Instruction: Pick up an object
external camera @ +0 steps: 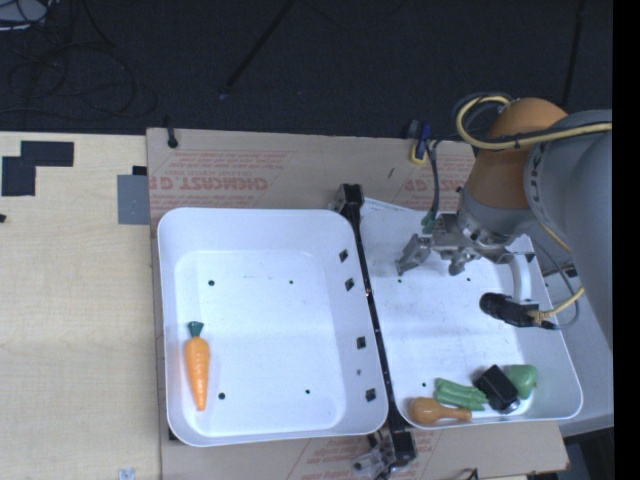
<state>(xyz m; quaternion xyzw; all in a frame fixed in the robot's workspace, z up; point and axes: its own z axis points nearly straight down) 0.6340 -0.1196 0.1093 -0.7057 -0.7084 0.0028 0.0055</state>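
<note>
- We see the gripper (437,255) low over the far part of the right bin (560,408), its two fingers spread, nothing between them.
- Well toward the near edge from the jaws lie a green vegetable (458,394), an orange-brown pear-shaped piece (434,411), a black block (496,387) and a green piece (522,376), clustered together.
- Far to the left of the jaws, a carrot (197,364) lies in the left bin (250,223).
- On the cardboard (290,163) beyond the bins, red print shows upside down; we cannot read it surely.
</note>
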